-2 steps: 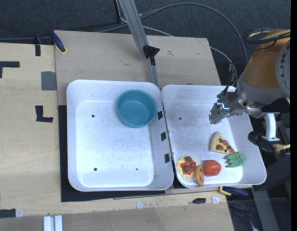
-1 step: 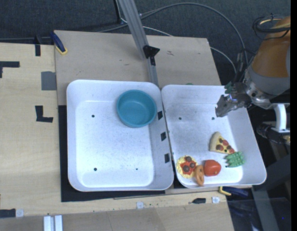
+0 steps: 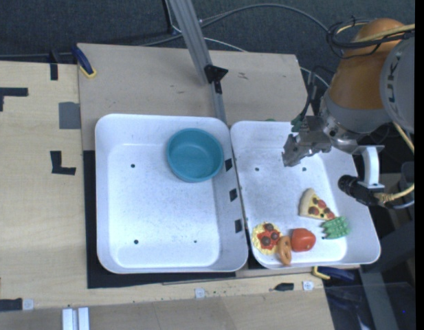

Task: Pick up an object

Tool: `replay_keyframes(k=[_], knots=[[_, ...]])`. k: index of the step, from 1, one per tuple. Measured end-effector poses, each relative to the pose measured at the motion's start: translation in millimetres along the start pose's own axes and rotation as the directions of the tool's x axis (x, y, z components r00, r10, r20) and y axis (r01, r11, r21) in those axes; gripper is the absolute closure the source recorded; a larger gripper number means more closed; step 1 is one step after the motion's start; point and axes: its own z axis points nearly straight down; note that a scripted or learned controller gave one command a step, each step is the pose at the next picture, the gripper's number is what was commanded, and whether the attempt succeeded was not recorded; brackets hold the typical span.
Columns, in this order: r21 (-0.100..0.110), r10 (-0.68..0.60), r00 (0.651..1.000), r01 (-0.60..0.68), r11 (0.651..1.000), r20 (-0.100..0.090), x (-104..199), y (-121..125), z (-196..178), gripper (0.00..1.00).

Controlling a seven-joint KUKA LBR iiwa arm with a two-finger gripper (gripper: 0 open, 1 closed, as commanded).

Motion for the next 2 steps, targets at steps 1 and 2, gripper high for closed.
replay_keyframes(k=[1,2], knots=[[0.001,0.000,1.000,0.000,1.000,0.000,54,0,-5,1.00],[0.002,0.001,1.000,-0.001,1.000,0.000,97,2,9,1.00]])
